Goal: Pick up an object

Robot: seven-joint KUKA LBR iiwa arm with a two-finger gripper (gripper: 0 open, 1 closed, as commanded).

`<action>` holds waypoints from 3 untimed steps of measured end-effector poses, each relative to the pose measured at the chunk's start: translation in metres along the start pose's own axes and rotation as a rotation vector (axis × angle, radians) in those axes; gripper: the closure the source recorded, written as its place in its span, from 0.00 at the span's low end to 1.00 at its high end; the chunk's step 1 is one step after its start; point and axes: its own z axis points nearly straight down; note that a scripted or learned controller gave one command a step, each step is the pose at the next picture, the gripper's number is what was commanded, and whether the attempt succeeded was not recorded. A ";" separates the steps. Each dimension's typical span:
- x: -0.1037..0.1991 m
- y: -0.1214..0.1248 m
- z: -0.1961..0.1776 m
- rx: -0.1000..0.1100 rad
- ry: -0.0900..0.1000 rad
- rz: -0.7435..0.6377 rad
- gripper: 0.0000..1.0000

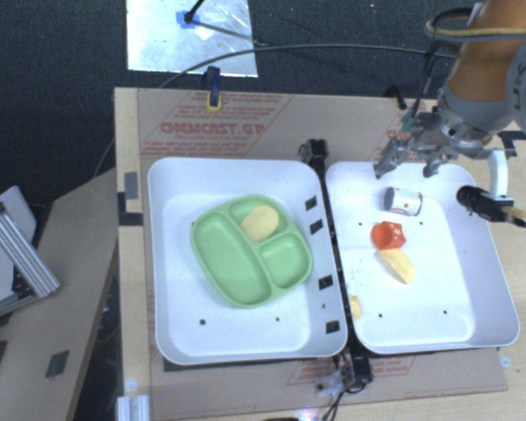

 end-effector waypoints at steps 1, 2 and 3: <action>0.000 0.001 -0.007 -0.009 -0.001 -0.001 0.00; -0.007 0.004 0.035 -0.010 -0.001 0.000 0.00; -0.002 0.006 0.091 -0.012 -0.001 -0.001 0.00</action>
